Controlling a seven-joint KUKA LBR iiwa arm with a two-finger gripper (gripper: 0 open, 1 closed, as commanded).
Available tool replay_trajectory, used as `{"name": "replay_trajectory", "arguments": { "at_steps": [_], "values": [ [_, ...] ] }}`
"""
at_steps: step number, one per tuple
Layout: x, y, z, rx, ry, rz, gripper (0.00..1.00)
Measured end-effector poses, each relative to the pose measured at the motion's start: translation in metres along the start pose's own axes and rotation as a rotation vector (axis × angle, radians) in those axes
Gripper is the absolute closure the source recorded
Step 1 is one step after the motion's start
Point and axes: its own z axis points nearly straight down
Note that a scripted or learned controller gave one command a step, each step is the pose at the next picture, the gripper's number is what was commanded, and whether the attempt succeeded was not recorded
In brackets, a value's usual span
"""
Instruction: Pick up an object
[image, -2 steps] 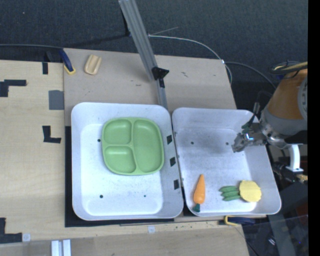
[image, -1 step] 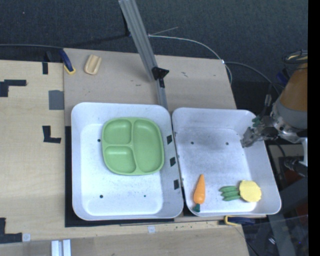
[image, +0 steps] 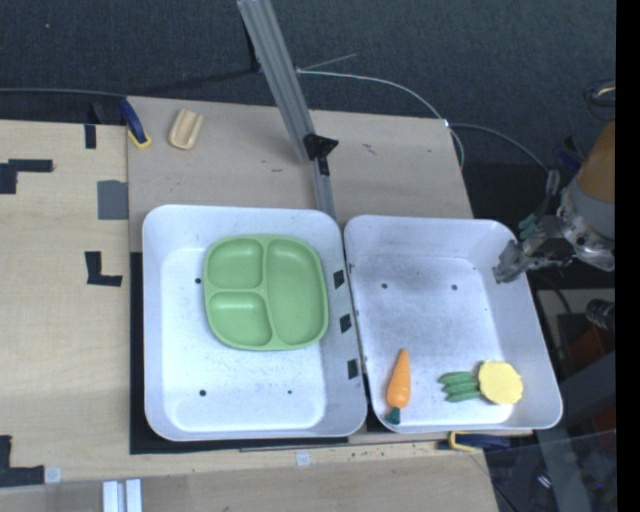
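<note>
Nearest the camera, an orange plastic carrot (image: 399, 377) and a yellow flower-shaped toy with green stalk (image: 486, 383) are seen along the right white bin's (image: 420, 240) front; the gripper (image: 518, 256) is poised well apart, over the far right rim; its grip cannot be told.

The arm (image: 600, 190) is cut off by the right edge of the picture — its grey body and orange band show only in part. The gripper (image: 522, 255) at the right bin's rim (image: 510, 235) is small and blurred. The grey pole (image: 285, 85) is cut by the top edge.
</note>
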Motion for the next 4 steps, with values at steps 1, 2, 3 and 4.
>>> {"name": "replay_trajectory", "arguments": {
  "at_steps": [1,2,3,4],
  "values": [
    [0.000,0.001,-0.053,-0.001,-0.001,0.000,1.00],
    [0.049,-0.008,-0.054,0.004,0.002,-0.003,1.00],
    [0.091,-0.019,-0.041,0.006,0.002,-0.003,1.00],
    [0.145,-0.027,-0.042,0.006,0.003,-0.004,1.00]
  ]
}}
